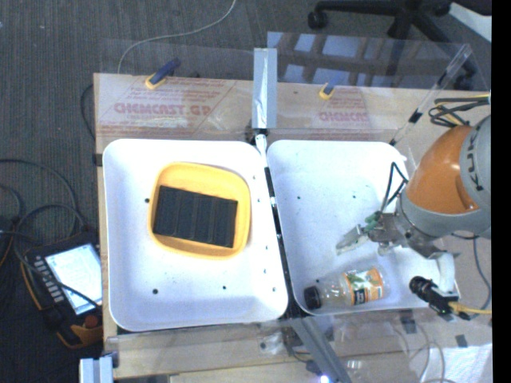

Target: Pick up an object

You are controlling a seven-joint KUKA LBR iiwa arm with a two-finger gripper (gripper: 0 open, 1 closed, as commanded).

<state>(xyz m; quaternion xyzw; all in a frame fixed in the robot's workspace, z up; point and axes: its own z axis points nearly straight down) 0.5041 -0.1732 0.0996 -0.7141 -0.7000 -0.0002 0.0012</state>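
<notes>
A small clear bottle (pixel 349 287) with a black cap and an orange-green label lies on its side near the front edge of the right bin (pixel 319 182). My gripper (pixel 355 236) hangs over the right bin's right half, a little above and behind the bottle, its thin fingers pointing left. Nothing shows between them. In the left bin (pixel 128 294) a yellow dish (pixel 200 183) holds a flat black ribbed block (pixel 196 216).
The grey arm with its orange band (pixel 445 174) comes in over the right bin's right edge. A metal divider post (pixel 264 90) stands behind the gap between the bins. Cables and a handheld pendant (pixel 64 274) lie on the floor to the left.
</notes>
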